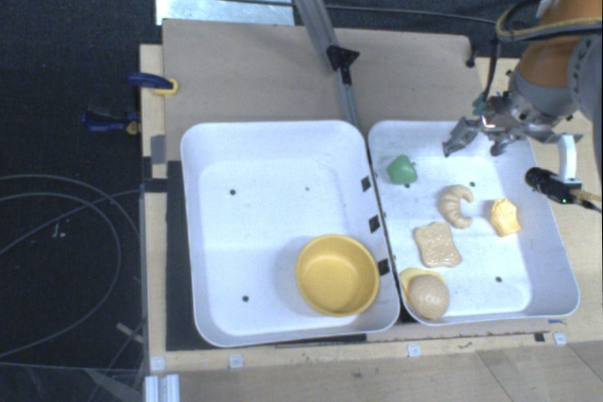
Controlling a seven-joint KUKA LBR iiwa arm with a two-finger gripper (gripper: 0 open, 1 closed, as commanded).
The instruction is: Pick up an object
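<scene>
Gripper point(482, 138) spread wide, holding nothing, hovering over far edge of right bin point(556, 287).
Near to far: bread roll point(427, 295), cracker point(437, 244), then croissant point(458, 204) mid-bin, probably best target — long axis approx near-far, curved, tips pointing right. Centre jaws across its narrow width before descending.

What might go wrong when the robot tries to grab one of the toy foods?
The gripper hangs over the back of the right bin, apart from every item, so it may close on nothing. The croissant, the cracker and the yellow piece lie close together, so reaching for one might bump another. The round bun sits against the bin's front wall, where the gripper could probably strike the rim.
</scene>
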